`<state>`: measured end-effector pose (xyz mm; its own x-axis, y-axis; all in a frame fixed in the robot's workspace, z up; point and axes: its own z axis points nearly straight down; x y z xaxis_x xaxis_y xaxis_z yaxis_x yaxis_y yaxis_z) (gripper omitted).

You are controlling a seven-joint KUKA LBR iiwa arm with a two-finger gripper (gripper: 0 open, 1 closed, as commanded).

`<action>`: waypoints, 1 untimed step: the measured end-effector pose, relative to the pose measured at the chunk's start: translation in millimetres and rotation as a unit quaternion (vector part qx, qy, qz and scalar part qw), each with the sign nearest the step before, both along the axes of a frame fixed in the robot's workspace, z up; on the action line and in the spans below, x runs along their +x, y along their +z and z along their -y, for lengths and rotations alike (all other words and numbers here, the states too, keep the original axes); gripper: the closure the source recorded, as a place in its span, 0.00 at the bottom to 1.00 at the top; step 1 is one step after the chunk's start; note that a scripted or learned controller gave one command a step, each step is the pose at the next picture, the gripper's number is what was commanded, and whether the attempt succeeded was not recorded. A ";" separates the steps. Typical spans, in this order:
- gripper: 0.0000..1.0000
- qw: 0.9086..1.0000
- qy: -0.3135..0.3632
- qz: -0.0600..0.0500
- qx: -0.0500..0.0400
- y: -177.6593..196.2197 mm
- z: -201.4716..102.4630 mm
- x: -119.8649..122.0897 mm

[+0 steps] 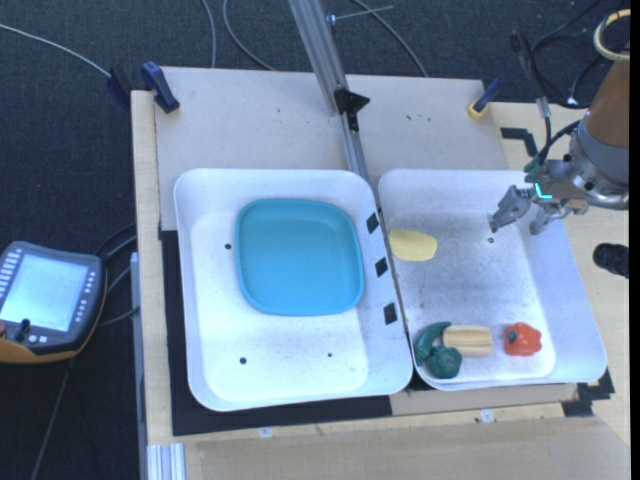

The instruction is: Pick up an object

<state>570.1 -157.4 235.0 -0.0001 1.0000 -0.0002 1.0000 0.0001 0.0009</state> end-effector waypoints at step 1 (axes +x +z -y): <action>0.00 1.000 0.000 0.000 0.000 -0.1 0.0 0.0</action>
